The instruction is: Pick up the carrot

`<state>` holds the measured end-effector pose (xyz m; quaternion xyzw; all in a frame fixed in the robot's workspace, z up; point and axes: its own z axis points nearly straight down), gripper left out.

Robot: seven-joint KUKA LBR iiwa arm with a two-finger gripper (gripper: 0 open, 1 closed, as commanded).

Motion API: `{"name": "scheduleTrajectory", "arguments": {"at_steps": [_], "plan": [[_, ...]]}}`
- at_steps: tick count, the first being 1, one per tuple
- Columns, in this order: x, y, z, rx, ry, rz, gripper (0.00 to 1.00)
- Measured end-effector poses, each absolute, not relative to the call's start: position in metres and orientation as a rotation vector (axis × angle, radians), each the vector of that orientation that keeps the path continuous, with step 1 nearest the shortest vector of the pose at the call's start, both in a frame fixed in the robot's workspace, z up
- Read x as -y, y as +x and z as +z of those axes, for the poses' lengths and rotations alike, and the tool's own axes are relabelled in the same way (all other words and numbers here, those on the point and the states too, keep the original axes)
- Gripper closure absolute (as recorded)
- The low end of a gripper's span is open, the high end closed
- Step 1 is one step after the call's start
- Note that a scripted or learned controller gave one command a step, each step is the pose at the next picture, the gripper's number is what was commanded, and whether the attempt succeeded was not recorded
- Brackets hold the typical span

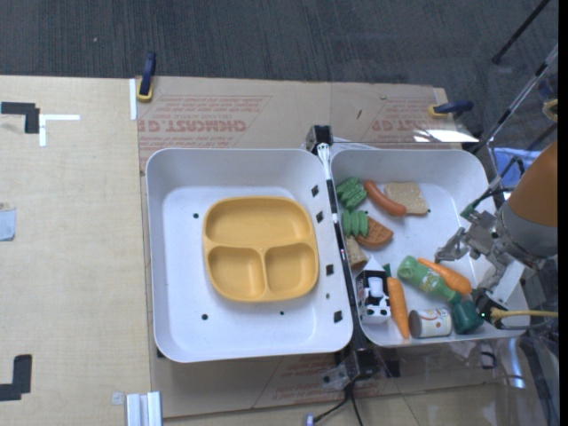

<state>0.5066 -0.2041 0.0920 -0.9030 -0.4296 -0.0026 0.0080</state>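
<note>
Toward 6 o'clock of right bin (401,169): carrot (398,303) lying beside cow-print carton (376,295). Gripper (484,251) at 3 o'clock rim, claw state unclear. Judged light, rigid, slick plastic; pinch across thick mid-body.

We see the carrot (398,305) hemmed in: the cow-patterned carton (376,295) touches its left, the green bottle (424,278) and a can (431,323) crowd its right. Bare bin floor (435,233) lies above, toward the bread slice (406,197).
</note>
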Motion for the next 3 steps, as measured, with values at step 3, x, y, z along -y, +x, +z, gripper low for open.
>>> {"name": "scheduleTrajectory", "arguments": {"at_steps": [3], "plan": [[0.135,0.479,0.139,2.201,-2.245,-0.001,0.0]]}}
